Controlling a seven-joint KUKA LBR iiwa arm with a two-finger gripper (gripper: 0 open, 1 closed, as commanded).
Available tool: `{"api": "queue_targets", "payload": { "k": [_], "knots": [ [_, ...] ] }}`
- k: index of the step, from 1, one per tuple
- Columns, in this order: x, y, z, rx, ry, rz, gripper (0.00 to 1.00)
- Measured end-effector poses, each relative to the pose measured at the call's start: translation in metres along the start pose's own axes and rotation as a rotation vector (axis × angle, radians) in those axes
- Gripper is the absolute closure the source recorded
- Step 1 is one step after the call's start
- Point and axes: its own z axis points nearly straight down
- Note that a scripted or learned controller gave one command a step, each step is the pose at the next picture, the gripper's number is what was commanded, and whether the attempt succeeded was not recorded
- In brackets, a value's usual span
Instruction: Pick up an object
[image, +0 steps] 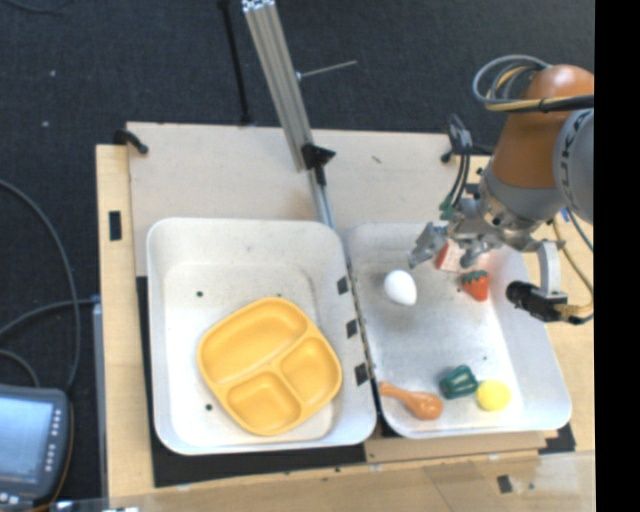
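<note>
Plastic by the look of it, the yellow ball (492, 396) near the right bin's (530, 330) front edge seems light, smooth and liable to roll (take it across the middle). Farther back, the white egg (400, 288) and red piece (476, 286) look similar; the gripper (455, 250) hovers there, and I cannot tell whether its fingers are apart.
</note>
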Motion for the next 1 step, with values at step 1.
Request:
{"api": "queue_targets", "payload": {
  "k": [1],
  "knots": [
    [0.0,0.0,0.0,0.0,0.0,0.0,0.0]
  ]
}}
